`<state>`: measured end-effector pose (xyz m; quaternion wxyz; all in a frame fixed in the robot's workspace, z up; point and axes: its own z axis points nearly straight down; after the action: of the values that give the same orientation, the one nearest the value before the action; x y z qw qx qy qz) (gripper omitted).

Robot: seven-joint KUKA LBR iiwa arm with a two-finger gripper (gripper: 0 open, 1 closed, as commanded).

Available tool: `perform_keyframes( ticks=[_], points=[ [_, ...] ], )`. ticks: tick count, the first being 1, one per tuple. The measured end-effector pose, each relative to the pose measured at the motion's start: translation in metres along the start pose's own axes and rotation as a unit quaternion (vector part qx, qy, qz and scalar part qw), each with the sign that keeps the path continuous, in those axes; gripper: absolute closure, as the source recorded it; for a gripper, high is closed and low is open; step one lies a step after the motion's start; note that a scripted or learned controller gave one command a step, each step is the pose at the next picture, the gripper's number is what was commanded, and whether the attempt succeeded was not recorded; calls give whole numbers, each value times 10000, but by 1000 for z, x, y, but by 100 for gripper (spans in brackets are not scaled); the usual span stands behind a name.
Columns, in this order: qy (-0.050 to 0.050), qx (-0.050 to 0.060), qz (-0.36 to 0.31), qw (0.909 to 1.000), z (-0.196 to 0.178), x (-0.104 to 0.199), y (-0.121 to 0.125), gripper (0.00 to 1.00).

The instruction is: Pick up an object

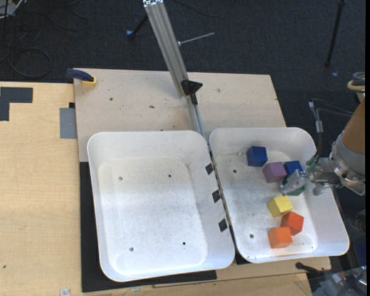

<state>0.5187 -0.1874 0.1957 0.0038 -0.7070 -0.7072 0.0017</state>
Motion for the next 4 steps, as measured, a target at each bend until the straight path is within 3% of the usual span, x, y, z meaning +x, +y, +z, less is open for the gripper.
perform_keyframes(
  ticks=[2,3,4],
  points=[
    [2,4,11,10000,90,11,-2,0],
    [-3,-11,40,10000,78,9,-2,100],
    [-14,-44,-5,10000,29,16,-7,100]
  ],
)
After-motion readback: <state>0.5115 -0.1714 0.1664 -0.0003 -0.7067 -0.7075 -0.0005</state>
